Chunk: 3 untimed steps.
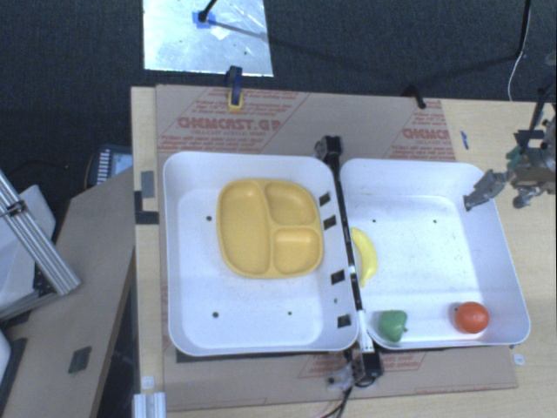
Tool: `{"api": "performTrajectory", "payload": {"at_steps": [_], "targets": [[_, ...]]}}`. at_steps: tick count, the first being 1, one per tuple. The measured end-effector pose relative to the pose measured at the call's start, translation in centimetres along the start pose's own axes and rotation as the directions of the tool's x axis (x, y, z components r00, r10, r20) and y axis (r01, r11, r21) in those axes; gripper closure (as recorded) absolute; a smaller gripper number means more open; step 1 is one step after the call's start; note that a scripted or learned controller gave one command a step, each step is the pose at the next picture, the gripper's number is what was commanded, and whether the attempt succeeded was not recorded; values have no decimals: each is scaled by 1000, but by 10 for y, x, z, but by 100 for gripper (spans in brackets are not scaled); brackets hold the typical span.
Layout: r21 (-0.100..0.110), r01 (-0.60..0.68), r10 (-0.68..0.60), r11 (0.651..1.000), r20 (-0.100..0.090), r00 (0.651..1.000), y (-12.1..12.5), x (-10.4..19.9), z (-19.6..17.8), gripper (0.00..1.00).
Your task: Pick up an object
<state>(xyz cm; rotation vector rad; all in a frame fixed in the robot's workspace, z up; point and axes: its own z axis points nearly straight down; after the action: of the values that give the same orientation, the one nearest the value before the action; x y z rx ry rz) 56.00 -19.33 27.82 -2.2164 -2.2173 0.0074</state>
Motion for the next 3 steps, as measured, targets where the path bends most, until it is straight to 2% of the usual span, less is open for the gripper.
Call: {"api": "performTrajectory", "payload": {"at_steps": [1,3], "targets": [[-9,3,-3,1000,2,1000,2,1,-5,0],[-5,0,0,1000,0,1000,-6,13,105,0]]}}
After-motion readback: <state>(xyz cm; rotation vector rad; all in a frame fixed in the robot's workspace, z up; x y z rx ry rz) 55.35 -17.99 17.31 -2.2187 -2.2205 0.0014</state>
